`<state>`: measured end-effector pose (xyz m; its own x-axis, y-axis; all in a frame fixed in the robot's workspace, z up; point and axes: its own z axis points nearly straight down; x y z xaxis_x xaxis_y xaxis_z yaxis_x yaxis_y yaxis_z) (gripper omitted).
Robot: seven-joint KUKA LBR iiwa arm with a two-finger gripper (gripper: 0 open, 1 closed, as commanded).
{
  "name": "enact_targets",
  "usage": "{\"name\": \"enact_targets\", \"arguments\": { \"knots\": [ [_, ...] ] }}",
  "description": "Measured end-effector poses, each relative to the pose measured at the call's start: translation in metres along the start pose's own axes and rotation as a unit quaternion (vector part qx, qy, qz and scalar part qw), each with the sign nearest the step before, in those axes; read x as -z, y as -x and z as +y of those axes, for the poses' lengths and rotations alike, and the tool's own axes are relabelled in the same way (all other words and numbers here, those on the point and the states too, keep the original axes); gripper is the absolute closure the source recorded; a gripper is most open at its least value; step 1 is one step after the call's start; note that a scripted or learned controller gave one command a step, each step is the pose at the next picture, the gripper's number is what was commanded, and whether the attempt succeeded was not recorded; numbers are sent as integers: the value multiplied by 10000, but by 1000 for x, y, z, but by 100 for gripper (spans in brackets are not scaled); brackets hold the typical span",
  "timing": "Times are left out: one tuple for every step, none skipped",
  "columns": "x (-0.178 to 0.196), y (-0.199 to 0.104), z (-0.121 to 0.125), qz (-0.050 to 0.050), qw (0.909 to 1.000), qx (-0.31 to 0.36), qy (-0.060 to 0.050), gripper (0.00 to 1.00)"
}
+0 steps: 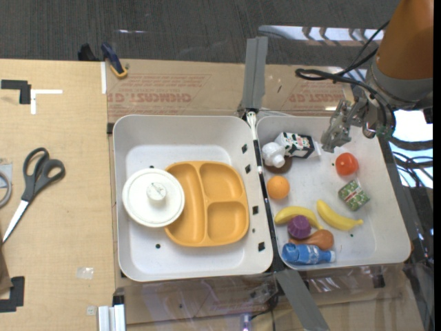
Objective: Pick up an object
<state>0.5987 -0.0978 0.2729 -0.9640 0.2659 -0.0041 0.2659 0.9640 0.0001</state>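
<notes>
**Pincer high over far right bin, nothing grabbed yet**

Pincer [337, 135] hangs over the far part of the right bin [393, 185], above the objs, prob. so it can drop straight down on a target. Fingers point down w/ nothing between them; released or clenched, can't tell from this angle.

Task obj not specified, so any item in the right bin qualifies. Nearest candidates: red tomato [346, 163] just near-side of the pincer, and the black-white cow toy [289, 147] to its left. Green box [353, 195] sits nearer, by the right wall.

Crowding is worse toward the near end: orange [278, 187], two bananas [315, 216], purple fruit [299, 227] and blue bottle [307, 255] sit close or touching, so a clean grasp there looks harder.

Left bin [131, 136] holds a yellow divided tray [210, 202] w/ a white lid [154, 196] overlapping its left edge. Scissors [31, 181] lie on the counter [55, 254], far left, no obstacle.
</notes>
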Motion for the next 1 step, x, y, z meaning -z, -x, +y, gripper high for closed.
{"name": "enact_targets", "arguments": {
  "knots": [
    [-180, -28, -40, 6, 9964, -851, -2, 100]
  ]
}}
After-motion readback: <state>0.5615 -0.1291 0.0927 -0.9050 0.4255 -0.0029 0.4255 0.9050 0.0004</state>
